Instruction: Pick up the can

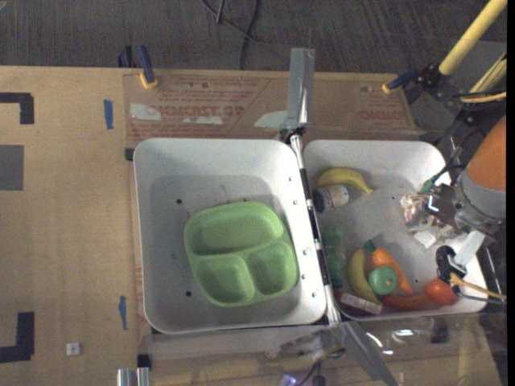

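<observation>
A small pale can [333, 197] with a dark end lies on its side in the right bin [378, 153], near the left wall and just under a yellow banana [344, 178]. My gripper [438, 215] hangs over the right side of that bin, well to the right of the can and apart from it. Just left of the gripper sits a crumpled shiny wrapper [416, 208]. The arm's grey wrist and orange band [492, 164] hide the bin's right rim.
A second banana [357, 268], an orange carrot [387, 259], a green ball [383, 281], a red pepper [409, 301], a tomato [441, 291] and a clear green bottle [333, 244] crowd the right bin's front. The left bin [161, 167] holds a green divided plate [240, 252].
</observation>
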`<state>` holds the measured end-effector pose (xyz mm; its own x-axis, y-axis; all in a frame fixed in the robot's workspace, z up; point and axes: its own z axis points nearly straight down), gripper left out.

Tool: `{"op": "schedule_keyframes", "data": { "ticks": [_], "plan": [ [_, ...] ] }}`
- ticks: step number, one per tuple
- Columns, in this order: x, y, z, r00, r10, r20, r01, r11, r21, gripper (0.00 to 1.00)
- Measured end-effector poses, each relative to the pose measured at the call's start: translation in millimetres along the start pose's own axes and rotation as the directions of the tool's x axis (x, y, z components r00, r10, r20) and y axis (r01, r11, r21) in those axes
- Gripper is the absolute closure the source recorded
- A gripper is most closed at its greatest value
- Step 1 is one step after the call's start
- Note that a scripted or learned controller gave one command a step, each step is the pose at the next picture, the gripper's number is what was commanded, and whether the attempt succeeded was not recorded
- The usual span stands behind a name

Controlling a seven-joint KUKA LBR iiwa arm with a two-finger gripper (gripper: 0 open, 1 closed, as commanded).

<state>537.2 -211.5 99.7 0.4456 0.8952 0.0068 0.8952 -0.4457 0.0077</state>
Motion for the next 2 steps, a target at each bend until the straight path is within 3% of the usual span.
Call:
{"op": "schedule_keyframes", "data": {
  "ticks": [1, 2],
  "plan": [
    [63, 56, -115, 1.000, 0.008, 0.008, -0.009, 1.000, 0.008, 1.00],
    [123, 78, -131, 0.998, 0.068, 0.009, -0.068, 0.998, 0.007, 1.00]
  ]
}}
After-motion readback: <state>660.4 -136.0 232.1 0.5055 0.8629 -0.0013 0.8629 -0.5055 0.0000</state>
